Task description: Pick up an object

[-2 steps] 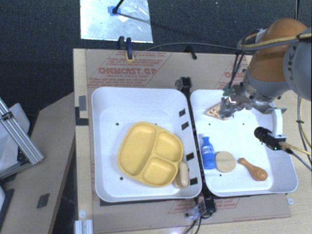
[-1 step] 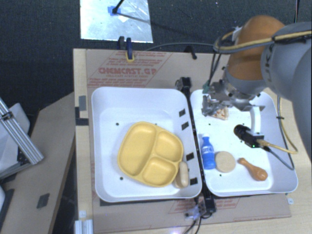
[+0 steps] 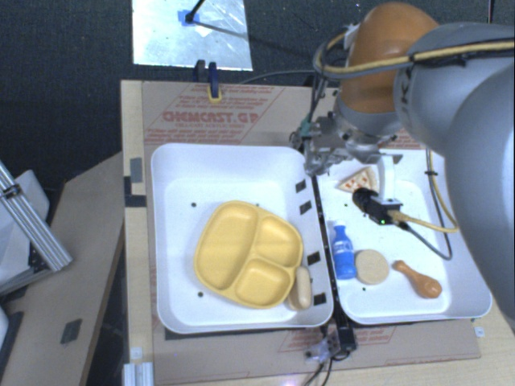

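Pizza slice (image 3: 356,181) lies just beside the gripper (image 3: 316,166), whose state I cannot tell; approach step, next descend onto it.

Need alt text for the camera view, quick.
The grey arm reaches from the right, its tool low over the divide between two white bins. The left bin holds a yellow tray; the right bin holds a pizza slice, blue bottle and cookie.

Cardboard sheet (image 3: 209,111) w/ red lettering lies under the two bins; blue-yellow clamp (image 3: 212,80) at its far edge, foil sheet (image 3: 193,22) just beyond.
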{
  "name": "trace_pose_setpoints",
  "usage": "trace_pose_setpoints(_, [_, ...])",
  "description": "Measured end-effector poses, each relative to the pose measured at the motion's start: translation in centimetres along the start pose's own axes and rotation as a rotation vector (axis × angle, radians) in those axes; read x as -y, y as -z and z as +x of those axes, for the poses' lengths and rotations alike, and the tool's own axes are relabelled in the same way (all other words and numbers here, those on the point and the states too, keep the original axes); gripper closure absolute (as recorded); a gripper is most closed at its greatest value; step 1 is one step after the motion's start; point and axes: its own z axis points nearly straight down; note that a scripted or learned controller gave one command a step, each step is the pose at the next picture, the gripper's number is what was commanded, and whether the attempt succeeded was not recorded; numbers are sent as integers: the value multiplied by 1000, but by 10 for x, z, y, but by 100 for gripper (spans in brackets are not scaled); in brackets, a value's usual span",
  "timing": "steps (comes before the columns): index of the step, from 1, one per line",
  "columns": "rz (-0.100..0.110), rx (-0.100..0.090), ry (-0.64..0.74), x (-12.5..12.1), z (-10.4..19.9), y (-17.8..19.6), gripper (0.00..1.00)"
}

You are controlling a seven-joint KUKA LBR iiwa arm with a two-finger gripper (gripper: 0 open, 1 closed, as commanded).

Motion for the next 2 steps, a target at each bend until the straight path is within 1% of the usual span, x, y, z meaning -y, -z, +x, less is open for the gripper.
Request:
trace_pose_setpoints(1, [1, 1, -1, -20, 45, -12, 100])
trace_pose_setpoints(2, [2, 3, -5, -19, 42, -12, 0])
